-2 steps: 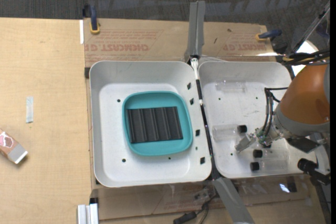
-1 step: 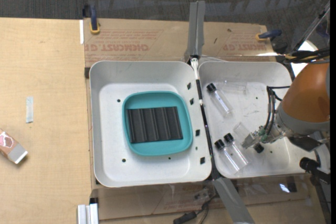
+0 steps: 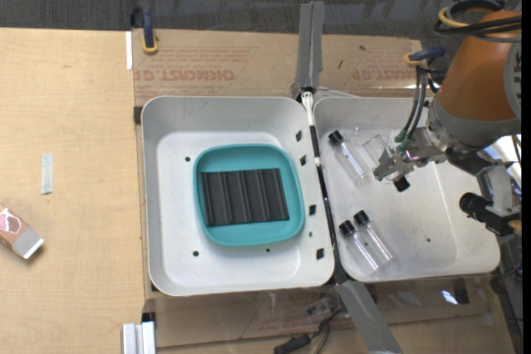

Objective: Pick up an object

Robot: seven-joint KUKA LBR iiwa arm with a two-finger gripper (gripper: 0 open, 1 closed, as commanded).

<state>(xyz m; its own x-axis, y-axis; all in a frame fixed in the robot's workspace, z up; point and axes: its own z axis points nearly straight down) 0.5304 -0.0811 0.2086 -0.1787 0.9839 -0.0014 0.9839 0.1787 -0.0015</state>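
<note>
The gripper (image 3: 397, 172) hangs low in the right bin (image 3: 465, 261), near its back edge, just beside a clear vial (image 3: 346, 154); I cannot tell its state. Two more vials (image 3: 365, 236) lie near the front-left corner, free to grab.

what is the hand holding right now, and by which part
Cannot be told. The hand hangs over the right bin beside a clear vial with a black cap, but nothing shows between its tips. Two more vials lie nearer the front.

cardboard sheet (image 3: 249, 62), blue clamp (image 3: 147, 27)
</note>
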